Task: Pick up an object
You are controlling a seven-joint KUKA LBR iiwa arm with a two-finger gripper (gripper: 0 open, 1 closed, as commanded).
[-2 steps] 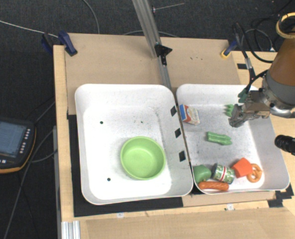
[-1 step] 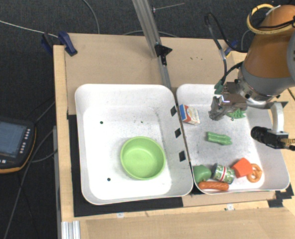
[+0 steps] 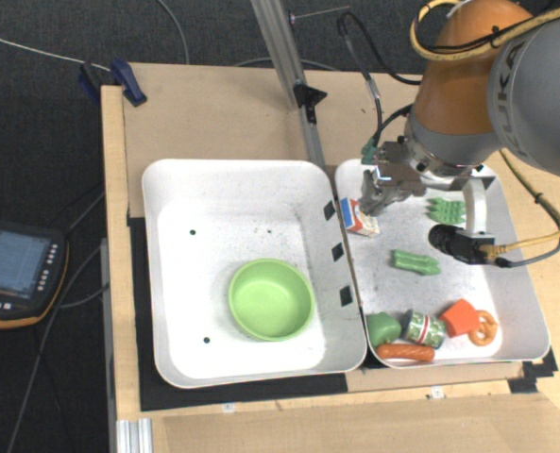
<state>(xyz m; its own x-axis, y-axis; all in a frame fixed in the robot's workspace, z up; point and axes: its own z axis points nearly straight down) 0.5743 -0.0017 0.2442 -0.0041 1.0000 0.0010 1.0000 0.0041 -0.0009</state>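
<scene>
- My claw (image 3: 372, 196): hovering over small red-and-white carton (image 3: 359, 218) in right bin (image 3: 530, 295), far-left corner (finger spread: cannot tell).
- Risk: carton sitting against wall; fingers may be striking the rim, slipping.

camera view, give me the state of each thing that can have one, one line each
green bowl: upright in the left bin, nothing in it
small carton: in the right bin, under the gripper
green block: lying flat, apart from the rest
small can: on its side by the near wall
orange sausage: lying along the near wall
</scene>
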